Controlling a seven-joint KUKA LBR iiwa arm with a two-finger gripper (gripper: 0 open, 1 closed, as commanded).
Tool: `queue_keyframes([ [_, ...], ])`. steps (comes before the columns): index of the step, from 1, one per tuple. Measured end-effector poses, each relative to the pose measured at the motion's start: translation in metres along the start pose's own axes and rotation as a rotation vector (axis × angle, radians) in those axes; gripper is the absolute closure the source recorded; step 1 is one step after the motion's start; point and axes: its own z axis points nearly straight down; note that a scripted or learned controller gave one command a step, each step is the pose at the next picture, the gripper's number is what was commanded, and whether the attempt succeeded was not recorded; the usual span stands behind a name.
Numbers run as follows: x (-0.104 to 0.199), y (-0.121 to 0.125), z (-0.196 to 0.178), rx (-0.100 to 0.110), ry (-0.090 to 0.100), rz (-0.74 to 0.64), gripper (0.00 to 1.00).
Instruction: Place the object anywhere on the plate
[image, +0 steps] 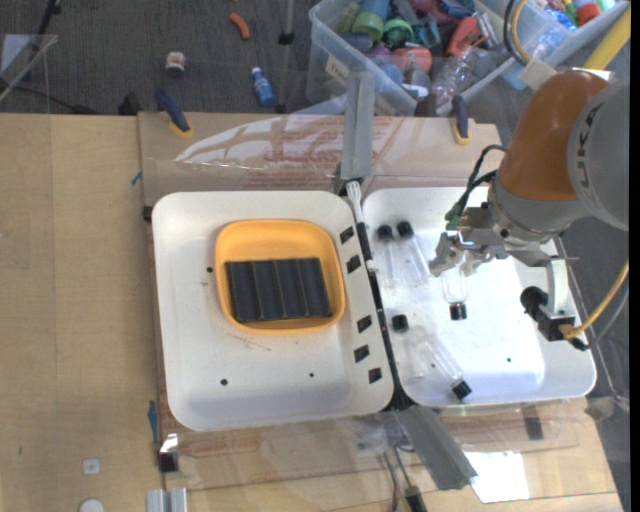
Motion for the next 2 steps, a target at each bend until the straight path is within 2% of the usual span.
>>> queue_keyframes([
  [2,0.044,0.074,0.001,-0.003,0.0,-0.237,1.0],
])
